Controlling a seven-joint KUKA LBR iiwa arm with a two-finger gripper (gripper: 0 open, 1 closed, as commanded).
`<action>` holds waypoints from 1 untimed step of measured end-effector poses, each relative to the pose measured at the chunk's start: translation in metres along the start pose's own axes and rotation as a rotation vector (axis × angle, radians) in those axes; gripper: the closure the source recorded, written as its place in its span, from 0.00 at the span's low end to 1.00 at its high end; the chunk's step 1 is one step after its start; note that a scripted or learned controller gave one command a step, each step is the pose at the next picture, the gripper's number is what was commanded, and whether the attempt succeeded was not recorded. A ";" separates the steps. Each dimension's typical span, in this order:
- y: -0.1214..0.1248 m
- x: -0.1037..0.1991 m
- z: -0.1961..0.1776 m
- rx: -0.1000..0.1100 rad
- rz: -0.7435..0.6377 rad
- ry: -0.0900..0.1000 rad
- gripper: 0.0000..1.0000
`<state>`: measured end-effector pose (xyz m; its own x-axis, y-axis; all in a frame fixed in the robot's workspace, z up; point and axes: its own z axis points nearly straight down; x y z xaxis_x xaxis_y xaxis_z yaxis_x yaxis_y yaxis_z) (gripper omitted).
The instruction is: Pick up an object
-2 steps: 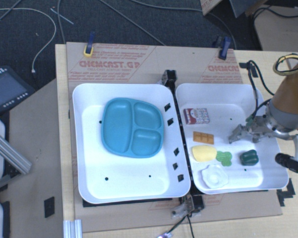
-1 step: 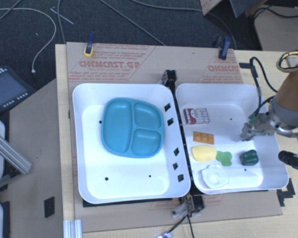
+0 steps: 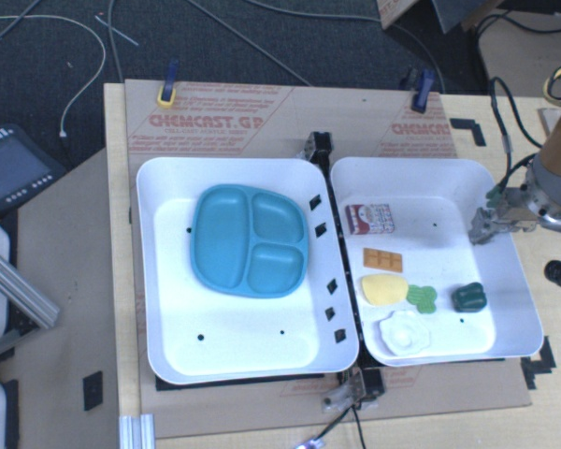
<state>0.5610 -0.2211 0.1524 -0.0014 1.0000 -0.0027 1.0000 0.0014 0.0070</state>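
Objects for picking lie scattered in the right bin point(image 3: 505, 251), all on the side of the claw point(image 3: 489, 221) away from the arm. That claw hangs at the bin's right wall, near its upper corner, and whether it is released or clenched cannot be told from this slant; nothing shows between its tips. Nearest to it, below and a little leftward, sits a dark green toy pepper point(image 3: 468, 297). Further leftward from there lie a light green broccoli piece point(image 3: 423, 297) and a yellow toy food piece point(image 3: 383, 290), the two just beside each other. Under them rests a white fried egg point(image 3: 404, 331), near the bin's lower edge. Above the yellow piece is a small orange waffle-like cracker point(image 3: 383, 259), and above that a red and white packet point(image 3: 369, 218), roughly level with the claw but well apart from it. Beyond the divider, the left bin point(image 3: 168, 344) carries a blue sectioned plate point(image 3: 250, 240). Both bins rest on the desk point(image 3: 262, 101).
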 end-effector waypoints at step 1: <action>0.000 -0.002 -0.044 0.001 0.000 0.000 1.00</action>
<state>0.5608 -0.2231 0.1966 -0.0011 1.0000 -0.0024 1.0000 0.0011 0.0060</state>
